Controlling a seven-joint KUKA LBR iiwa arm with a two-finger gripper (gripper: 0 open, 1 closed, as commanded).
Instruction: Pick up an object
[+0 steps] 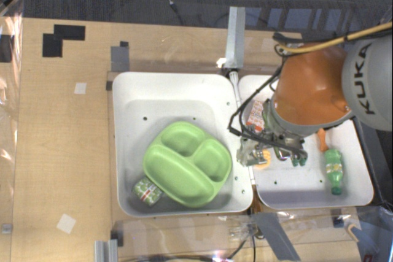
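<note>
Camera view looks down at a slant on a wooden bench (pixel 61 150) bearing two white bins side by side. The arm (pixel 319 86) comes in from the right and is the biggest thing here — its orange band and grey body cover much of the right bin (pixel 307 193), hiding most of that bin's upper half and whatever lies there.

The left bin (pixel 166 95) holds a green divided plate (pixel 187 162) with three compartments, lying tilted toward the bin's lower middle. The plate overlaps a small can (pixel 147 191) with a red, white and green label at the bin's lower left; only part of the can shows past the plate's rim.

In the right bin, a green bottle (pixel 333 170) lies near the right wall, roughly upright in the picture, well apart from the wrist. Just above it an orange piece (pixel 322 139) pokes out from under the arm, its upper end cut off, too little of it showing to name it. A packet with red and white print (pixel 255 116) sits beside the bin's left wall, partly behind dark cables.

The gripper (pixel 265 155) sits low at the left edge of the right bin, close to the wall between the bins. A small orange-yellow thing (pixel 263 158) shows right at it, touching or nearly so — whether it lies between the claws cannot be told, and the claw's state is hidden under the wrist and cables
</note>
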